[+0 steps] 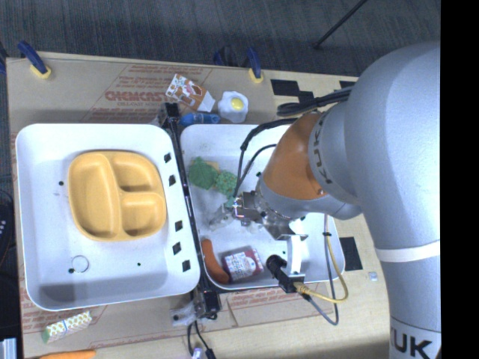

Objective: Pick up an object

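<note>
Bins (37, 200) glossy white plastic; tray (116, 193) smooth yellow plastic; counter (112, 92) matt printed cardboard; arm (397, 140) satin grey metal.

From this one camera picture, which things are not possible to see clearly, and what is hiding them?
- Gripper: the arm's orange band and wrist cover it from above, so its state and any contact cannot be told.
- Right bin: the arm hides most of its right half.
- Red packet: label too small to read.
- Carton behind the bins: print too small to read.
- Wrapped item at the bench's lower left: too small to identify.
</note>
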Controlling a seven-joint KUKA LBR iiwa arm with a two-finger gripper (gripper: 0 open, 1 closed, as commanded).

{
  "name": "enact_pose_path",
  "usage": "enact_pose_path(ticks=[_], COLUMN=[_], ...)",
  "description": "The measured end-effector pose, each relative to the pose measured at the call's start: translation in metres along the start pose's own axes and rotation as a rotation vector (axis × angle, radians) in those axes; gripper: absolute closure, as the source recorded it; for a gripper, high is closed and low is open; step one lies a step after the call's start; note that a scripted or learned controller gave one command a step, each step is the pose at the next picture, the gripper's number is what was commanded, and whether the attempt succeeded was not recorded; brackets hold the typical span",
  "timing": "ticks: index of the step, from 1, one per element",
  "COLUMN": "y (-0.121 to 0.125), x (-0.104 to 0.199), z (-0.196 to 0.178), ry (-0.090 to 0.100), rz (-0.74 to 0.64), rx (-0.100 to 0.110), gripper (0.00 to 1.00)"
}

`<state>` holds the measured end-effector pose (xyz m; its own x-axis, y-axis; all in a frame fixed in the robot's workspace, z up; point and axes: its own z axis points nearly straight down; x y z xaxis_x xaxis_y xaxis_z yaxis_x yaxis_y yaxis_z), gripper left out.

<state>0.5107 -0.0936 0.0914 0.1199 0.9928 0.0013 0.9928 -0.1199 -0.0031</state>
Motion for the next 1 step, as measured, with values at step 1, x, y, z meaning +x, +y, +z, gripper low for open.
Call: enact_pose_path(ticks=[1], y=[0.0422], x=[0.0041], z=[-0.0003], ry=[0.0], rz=[-0.048], rx=[0.001], gripper=[0.0])
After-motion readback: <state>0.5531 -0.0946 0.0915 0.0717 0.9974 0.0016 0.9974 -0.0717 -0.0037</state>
